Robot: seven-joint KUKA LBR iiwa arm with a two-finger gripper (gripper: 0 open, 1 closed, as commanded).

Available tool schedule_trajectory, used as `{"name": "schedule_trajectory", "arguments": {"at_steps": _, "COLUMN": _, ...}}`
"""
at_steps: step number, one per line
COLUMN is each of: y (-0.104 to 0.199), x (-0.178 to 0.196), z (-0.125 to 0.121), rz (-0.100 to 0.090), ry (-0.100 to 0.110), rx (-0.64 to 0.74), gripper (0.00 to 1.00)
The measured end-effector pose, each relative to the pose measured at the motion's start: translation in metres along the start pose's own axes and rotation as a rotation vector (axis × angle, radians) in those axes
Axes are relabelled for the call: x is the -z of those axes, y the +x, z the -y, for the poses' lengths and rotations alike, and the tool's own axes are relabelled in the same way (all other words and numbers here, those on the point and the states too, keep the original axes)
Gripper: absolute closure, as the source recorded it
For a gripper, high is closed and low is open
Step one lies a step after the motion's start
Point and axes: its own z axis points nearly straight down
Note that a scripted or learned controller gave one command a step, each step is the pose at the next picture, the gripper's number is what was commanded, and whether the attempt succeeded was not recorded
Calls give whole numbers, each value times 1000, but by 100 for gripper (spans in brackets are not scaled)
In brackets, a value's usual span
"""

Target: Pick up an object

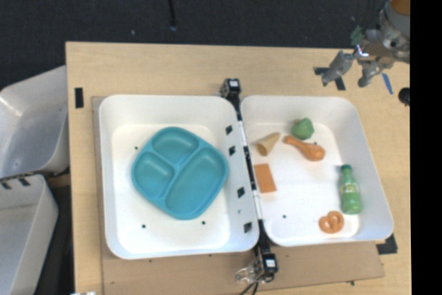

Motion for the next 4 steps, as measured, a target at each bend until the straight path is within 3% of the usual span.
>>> {"name": "schedule_trajectory", "arguments": {"at_steps": 2, "y": -5, "x": -102, "z": -8, "rz": 0, "ry": 4, "rx": 2, "gripper": 0}}
{"name": "schedule_trajectory", "arguments": {"at_steps": 3, "y": -11, "x": -152, "z": 2, "rz": 1, "ry": 4, "rx": -1, "gripper": 0}}
{"name": "schedule_trajectory", "arguments": {"at_steps": 4, "y": -12, "x": -137, "z": 0, "rz": 5, "ry": -4, "rx": 1, "gripper": 100}}
